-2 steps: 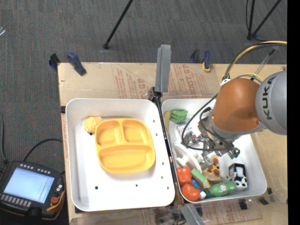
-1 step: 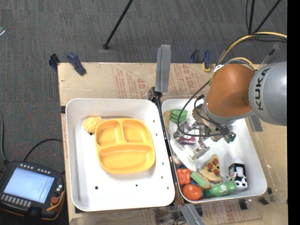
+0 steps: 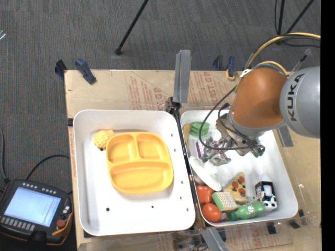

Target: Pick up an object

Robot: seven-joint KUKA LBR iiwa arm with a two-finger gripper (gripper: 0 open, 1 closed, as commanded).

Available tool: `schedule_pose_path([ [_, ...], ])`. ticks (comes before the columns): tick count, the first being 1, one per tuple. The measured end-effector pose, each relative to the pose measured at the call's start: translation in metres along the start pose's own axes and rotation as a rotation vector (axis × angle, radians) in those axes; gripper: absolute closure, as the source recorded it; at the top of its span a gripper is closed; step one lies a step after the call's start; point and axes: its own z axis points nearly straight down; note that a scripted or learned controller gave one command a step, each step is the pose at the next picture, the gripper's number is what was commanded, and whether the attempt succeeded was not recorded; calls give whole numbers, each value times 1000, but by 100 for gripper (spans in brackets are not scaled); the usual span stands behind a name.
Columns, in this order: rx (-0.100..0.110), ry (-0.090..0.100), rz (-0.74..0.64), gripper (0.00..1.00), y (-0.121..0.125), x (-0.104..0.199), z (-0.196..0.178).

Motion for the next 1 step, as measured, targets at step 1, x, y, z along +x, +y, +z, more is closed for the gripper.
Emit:
schedule_pose_path([
  [1, -1, -7, 89, 100, 56, -54, -94],
])
